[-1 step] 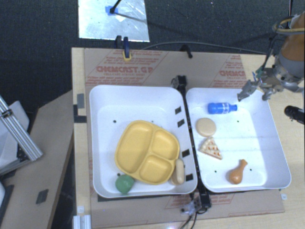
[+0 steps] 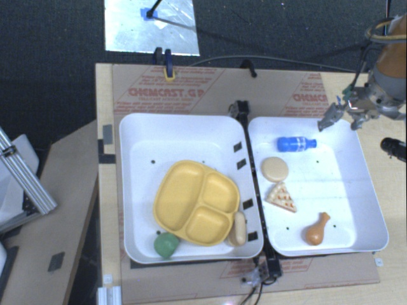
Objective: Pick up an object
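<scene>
In the right bin (image 2: pixel 356 170) lie a blue bottle (image 2: pixel 295 144) on its side, a round tan cookie (image 2: pixel 275 168), a pizza slice (image 2: pixel 282 197) and a brown drumstick (image 2: pixel 317 229). My gripper (image 2: pixel 344 115) hovers over the bin's far right corner, up and to the right of the bottle. Its two fingers are spread apart with nothing between them.
The left bin (image 2: pixel 140 170) holds a yellow divided tray (image 2: pixel 196 201), a green ball (image 2: pixel 166 244) at its near edge and a tan bread roll (image 2: pixel 238 228). A black divider (image 2: pixel 253 170) runs between the bins. A metal plate (image 2: pixel 150 16) lies beyond the bench.
</scene>
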